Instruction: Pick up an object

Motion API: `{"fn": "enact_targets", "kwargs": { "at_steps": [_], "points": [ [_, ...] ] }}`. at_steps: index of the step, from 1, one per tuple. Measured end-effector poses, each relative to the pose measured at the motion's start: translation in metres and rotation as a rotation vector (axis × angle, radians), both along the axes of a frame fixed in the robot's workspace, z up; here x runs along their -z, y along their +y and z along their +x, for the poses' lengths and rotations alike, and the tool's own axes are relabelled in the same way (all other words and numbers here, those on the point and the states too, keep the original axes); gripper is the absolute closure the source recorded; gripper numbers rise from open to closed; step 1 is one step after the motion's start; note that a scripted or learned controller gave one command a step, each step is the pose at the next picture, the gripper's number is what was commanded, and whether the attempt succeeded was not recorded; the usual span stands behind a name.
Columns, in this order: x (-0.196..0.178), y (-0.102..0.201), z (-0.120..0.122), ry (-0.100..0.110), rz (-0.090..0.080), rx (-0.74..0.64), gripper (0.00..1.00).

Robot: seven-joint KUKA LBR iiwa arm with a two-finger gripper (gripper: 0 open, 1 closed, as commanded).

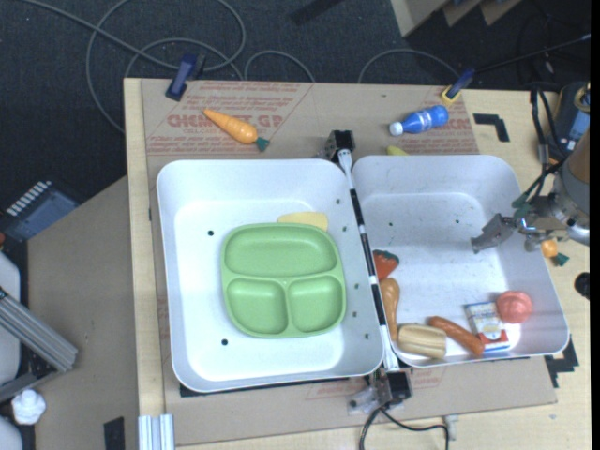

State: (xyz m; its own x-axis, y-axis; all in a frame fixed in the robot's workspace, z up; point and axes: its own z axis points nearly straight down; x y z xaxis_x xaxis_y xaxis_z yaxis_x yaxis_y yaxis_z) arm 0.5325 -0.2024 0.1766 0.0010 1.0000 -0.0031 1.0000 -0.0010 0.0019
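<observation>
The arm comes in low over the right bin [441, 172] from that bin's right rim, wrist roughly level, gripper [506, 231] hanging over the bin's bare floor. One grey finger [487, 235] juts out toward the bin's middle; whether the pincer is apart or together, I cannot tell from this angle. Along the bin's near wall sit the toys: a bread roll [421, 341], a sausage [458, 335], a small printed box [487, 322] and a pink round toy [514, 305]. All lie well apart from the gripper.
</observation>
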Motion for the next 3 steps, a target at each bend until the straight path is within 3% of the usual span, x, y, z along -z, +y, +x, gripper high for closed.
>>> {"fn": "enact_targets", "kwargs": {
  "at_steps": [1,2,3],
  "points": [
    [-0.026,-0.013,0.119,-0.001,0.001,-0.004,0.0],
    [0.07,0.029,0.115,0.005,0.004,-0.003,0.0],
    [0.063,-0.018,-0.015,0.005,0.003,0.001,0.0]
  ]
}}
